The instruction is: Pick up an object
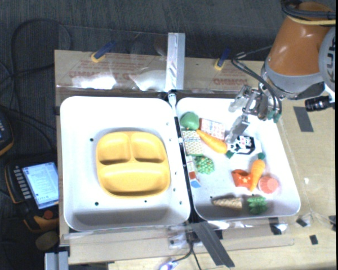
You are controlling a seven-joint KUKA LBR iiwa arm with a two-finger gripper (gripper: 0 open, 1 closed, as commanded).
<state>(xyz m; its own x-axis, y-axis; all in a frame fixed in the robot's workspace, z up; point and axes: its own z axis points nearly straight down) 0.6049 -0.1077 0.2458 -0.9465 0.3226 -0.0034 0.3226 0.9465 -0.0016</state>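
Orange carrot (pixel 212 142) lies w/ toys crowding the right bin (pixel 287 167), so gripper (pixel 236 133) hovers above, grip state unclear.

Grey arm (pixel 327 49) with broad orange band, black cables, metallic wrist and fingers (pixel 236 129).

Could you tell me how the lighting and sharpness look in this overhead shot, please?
In the camera view, light is even and soft; the yellow tray casts a faint shadow in the left bin. The clear plastic sheet behind the bins shows pale glare. Toys in the right bin look slightly soft, and the gripper is mildly blurred.
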